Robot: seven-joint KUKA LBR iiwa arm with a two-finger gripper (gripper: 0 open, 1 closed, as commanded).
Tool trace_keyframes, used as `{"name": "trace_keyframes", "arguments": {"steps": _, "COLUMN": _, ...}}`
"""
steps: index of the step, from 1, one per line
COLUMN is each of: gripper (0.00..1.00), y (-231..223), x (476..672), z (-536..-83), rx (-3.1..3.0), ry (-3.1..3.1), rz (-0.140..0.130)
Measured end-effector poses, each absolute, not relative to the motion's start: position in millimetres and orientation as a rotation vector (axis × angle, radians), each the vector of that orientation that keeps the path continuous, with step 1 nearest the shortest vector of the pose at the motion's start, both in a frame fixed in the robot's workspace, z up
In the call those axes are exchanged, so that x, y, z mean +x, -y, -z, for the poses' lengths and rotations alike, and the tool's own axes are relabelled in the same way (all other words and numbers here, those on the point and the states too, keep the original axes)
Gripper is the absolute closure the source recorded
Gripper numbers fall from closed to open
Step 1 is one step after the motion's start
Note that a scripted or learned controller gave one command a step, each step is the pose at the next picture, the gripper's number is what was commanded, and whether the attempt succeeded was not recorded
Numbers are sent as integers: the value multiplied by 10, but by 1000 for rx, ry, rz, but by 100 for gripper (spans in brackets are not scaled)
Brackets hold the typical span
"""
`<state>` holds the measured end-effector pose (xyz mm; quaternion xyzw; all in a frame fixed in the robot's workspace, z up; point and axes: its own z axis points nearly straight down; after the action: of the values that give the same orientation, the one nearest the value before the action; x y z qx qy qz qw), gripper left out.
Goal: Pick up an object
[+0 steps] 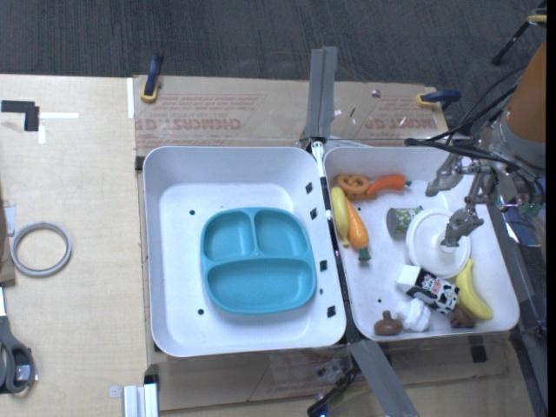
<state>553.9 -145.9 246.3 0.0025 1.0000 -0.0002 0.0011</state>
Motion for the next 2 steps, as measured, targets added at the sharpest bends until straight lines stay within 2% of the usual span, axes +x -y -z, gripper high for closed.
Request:
{"name": "trace_keyframes", "arguments": {"steps": 1, "gripper": 0, "y": 1585, "x": 4889, "z": -1185, "rx": -213, "ry": -3134, "rz": 0}}
{"name": "trace_keyframes", "arguments": {"steps": 2, "gripper": 0, "y": 1095, "x": 5456, "z": -919, "rx": -368, "ry": -3117, "rz": -1}}
